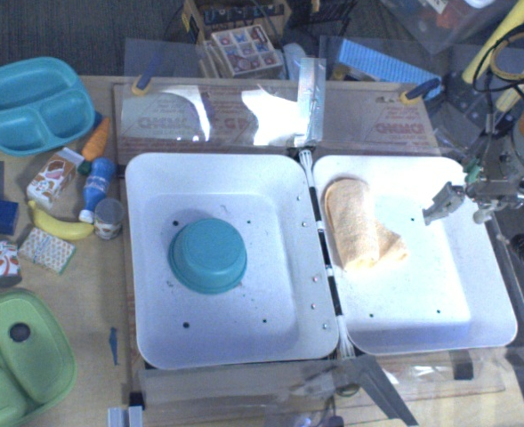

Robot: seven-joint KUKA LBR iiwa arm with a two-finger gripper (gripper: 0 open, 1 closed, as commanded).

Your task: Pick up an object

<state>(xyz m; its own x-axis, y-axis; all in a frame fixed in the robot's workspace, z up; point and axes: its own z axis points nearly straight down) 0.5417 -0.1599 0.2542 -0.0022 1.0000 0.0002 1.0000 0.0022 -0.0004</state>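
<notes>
Towel (361, 228), folded into a soft tan roll, lies in the left half of the right bin (439, 327), close to the wall it shares with the other bin. It is the nearest thing for me to pick up. My fingers (441, 205) hang above the right side of that same bin, apart from the towel and holding nothing; whether they are spread or pressed together I cannot tell, as they are small and dark. I judge this the approach step: next I must travel left over the roll, come down and close across its narrow width. Cloth should give and bunch under a pinch. In the left bin (155, 185) sits a round teal bowl (208, 254), upside down, smooth hard plastic, harder to pinch.
</notes>
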